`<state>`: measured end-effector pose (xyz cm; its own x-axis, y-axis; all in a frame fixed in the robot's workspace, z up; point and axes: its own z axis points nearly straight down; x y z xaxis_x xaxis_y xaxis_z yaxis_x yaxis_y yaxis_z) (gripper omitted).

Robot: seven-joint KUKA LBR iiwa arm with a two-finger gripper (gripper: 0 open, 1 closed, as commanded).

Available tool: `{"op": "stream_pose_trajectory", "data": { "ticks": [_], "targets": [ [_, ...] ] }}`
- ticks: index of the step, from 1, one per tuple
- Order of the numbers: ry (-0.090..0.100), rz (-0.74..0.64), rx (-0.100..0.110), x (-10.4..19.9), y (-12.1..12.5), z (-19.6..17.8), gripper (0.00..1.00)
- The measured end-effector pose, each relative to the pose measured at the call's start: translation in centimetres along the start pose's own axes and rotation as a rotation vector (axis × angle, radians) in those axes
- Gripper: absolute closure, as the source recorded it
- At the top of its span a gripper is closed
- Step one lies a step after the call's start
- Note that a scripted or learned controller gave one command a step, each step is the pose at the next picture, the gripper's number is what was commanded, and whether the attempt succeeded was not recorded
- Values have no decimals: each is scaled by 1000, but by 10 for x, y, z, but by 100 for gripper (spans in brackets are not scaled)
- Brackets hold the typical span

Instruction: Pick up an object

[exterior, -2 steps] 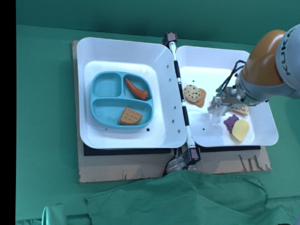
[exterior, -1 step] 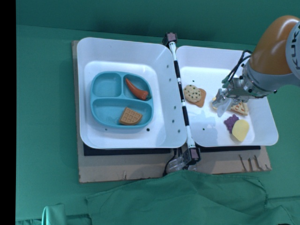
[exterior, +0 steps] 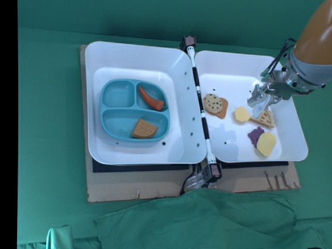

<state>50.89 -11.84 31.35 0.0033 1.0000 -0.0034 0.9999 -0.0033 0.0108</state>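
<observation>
Over the right-hand shallow white bin (exterior: 290,139) the grey arm with its orange band (exterior: 316,35) reaches in from the right, and its gripper (exterior: 258,98) hangs low above a cluster of toy food. Directly beneath and a touch toward the near side lies a tan waffle-patterned wedge (exterior: 263,119), its long axis running roughly left to right, with its point toward the right. Just beside it on the left sits a small round yellow piece (exterior: 241,114), and farther left a brown cookie with dark chips (exterior: 213,104) resting on a slice of orange toast. Nearer the front rim are a purple bunch of grapes (exterior: 255,135) and a pale yellow oval piece (exterior: 266,144), touching each other.

My guess is the wedge is the target, since it is nearest the gripper; a short drop would meet it. Nothing looks to be held, but whether the gripper is spread or closed I cannot tell, as it blurs against the white bin.

Well apart, in the left white bin (exterior: 98,149), a teal divided plate (exterior: 111,128) holds an orange curved piece (exterior: 151,98) in its upper right compartment and a square brown waffle (exterior: 144,129) in the lower one.
</observation>
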Motion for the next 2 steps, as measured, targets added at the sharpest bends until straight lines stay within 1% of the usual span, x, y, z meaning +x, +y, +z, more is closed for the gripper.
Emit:
{"op": "stream_pose_trajectory", "data": {
  "ticks": [1, 2],
  "targets": [
    [0, -1, -1, -6, 6, -64, 100],
    [1, 0, 5, -7, 7, -67, 100]
  ]
}}
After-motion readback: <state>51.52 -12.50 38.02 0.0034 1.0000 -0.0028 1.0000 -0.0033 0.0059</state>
